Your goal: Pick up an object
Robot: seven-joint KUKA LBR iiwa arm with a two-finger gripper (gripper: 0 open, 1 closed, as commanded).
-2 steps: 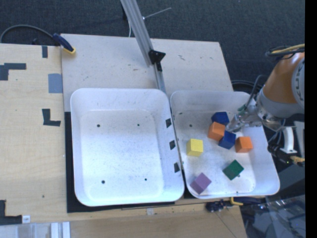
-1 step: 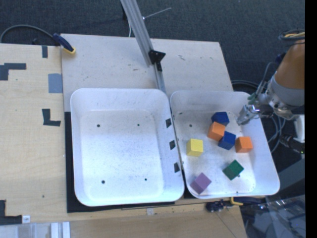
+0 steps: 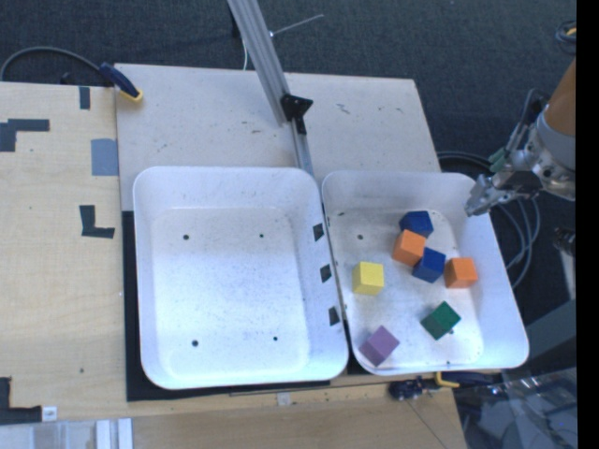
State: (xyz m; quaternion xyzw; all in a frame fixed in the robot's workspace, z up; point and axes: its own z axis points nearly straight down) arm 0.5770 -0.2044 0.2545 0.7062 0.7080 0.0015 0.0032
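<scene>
Two shallow white bins sit side by side on the bench, the left bin (image 3: 229,279) and the right bin (image 3: 487,279) touching along their inner rims. The gripper (image 3: 487,193) hangs over the right bin's rim at about two o'clock of that bin, at the bin's upper right corner; whether it is spread or pressed together cannot be told from this slant, and nothing shows held in it. All the blocks lie on the right bin's floor, at roughly seven to eight o'clock from the gripper. Nearest is a blue block (image 3: 416,223), with an orange block (image 3: 408,247) touching it just below. A second blue block (image 3: 430,264) sits against that orange one, and a second orange block (image 3: 460,271) lies just beside it at three o'clock. A yellow block (image 3: 369,277) stands apart toward the bin's left side. A green block (image 3: 440,320) and a purple block (image 3: 380,344) lie near the bin's lower edge, well apart from the gripper.
</scene>
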